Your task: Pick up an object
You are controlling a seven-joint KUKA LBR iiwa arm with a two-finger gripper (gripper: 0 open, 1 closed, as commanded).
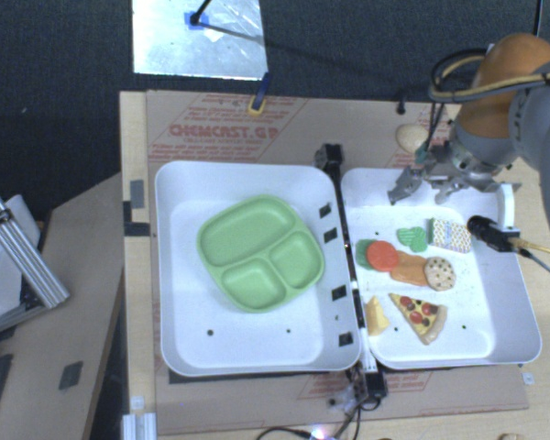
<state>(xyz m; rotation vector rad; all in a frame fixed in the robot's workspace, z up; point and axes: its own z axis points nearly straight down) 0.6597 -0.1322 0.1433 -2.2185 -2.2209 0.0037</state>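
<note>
A cluster of small toy food pieces lies in the right bin (509, 328), the one nearer the arm. From the back of the cluster forward: a green leafy piece (412, 238), a pale patterned square block (451, 236) just beside it, a red tomato slice (381, 256) touching an orange piece (408, 268), a chocolate-chip cookie (439, 273), a yellow cheese wedge (376, 316) near the bin's left wall, and a pizza slice (419, 314) at the front. Any of these would serve as the object to pick up.

The gripper (428, 183) hangs over the back edge of the right bin, behind the cluster and apart from every piece. Its two fingers are spread open and hold nothing.

The pick has not begun. A good grasp likely means choosing a piece standing free, such as the pizza slice or the cheese wedge, since the tomato and orange pieces touch and could shift together. The flat pieces probably call for a low descent with fingers straddling the narrow width.

The left bin (179, 246) holds a green divided plate (259, 253). Both bins sit on the bench (348, 122).
</note>
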